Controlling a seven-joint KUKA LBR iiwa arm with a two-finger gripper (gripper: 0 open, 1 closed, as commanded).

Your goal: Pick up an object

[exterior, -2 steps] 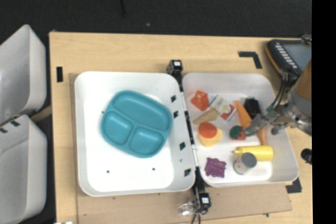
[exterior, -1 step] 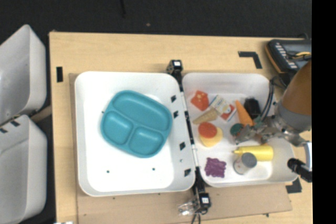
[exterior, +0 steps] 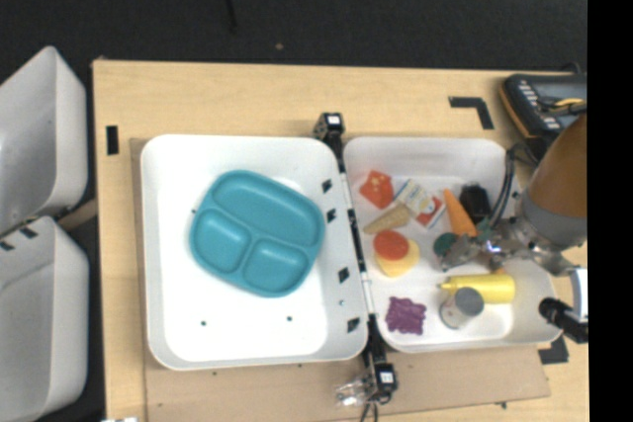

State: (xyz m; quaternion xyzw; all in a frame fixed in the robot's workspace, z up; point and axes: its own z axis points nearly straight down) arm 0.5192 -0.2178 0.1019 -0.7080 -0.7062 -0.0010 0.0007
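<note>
The arm (exterior: 559,183) comes in from the right edge of the frame and bends down over the right bin (exterior: 425,151), its gripper (exterior: 473,250) low among the clutter at the bin's middle right. Whether the tool is spread or closed, and whether it has anything, cannot be told — the metal parts blur into the objects beneath. The candidates for picking crowd this bin: a yellow bottle (exterior: 485,289) just below the gripper, a carrot (exterior: 457,211) just above it, a red and yellow cylinder (exterior: 395,252) to its left, a purple cluster (exterior: 405,314) at the lower left. The left bin (exterior: 168,311) bears just a blue divided plate (exterior: 257,232), probably kept apart so grasps concentrate on the right.
</note>
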